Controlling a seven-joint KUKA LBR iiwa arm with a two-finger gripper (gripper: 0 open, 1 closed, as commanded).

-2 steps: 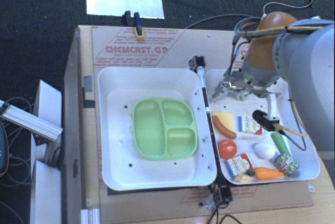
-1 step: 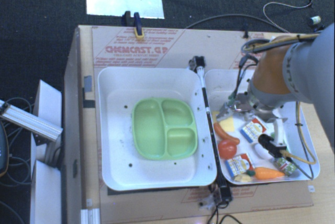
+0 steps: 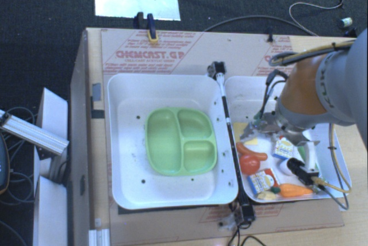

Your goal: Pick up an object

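Carrot (image 3: 296,190) beneath pincer (image 3: 286,138)

There are two white bins (image 3: 115,124). One green plate (image 3: 180,141) has three parts. I count one red tomato (image 3: 249,164), one orange carrot (image 3: 296,190) and two small boxes (image 3: 262,181).

The grey arm (image 3: 339,84) reaches in from the right, its orange-banded wrist (image 3: 302,87) bent downward.
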